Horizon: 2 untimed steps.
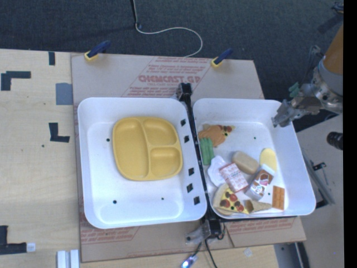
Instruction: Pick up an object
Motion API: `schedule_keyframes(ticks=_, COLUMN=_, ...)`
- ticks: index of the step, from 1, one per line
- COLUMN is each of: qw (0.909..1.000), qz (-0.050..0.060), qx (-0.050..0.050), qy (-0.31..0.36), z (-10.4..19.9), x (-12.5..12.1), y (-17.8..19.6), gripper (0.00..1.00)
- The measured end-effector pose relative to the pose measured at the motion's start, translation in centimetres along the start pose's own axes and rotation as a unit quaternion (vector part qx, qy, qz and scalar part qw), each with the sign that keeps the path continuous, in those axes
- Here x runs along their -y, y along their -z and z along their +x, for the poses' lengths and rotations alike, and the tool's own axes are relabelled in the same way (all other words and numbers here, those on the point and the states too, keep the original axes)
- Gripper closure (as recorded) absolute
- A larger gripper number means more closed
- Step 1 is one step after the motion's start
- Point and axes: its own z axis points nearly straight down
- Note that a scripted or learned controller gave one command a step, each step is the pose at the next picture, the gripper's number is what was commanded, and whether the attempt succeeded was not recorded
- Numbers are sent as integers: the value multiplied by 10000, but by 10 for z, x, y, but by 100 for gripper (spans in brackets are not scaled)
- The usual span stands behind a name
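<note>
Robotics lab: white bins [89,166] on clamped cardboard sheet [162,80], loose cable [167,31], toy food [240,177].

dark carpet [251,15], wooden bench [33,149], white cable [167,32]

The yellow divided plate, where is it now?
The yellow divided plate lies flat in the left bin of the camera view, near that bin's middle, left of the divider between the bins.

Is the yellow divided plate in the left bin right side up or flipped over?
Right side up: the yellow plate shows its three recessed compartments facing up, lying flat in the left bin.
</note>
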Motion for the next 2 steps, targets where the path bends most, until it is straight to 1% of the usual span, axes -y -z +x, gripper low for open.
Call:
schedule_keyframes(ticks=1, qw=9999, qz=-106, qx=16, qy=26, z=48, x=-21, y=165, gripper=100)
schedule_keyframes(ticks=2, qw=10000, qz=-70, qx=-4, qy=44, z=138, x=-59, y=255, gripper=100)
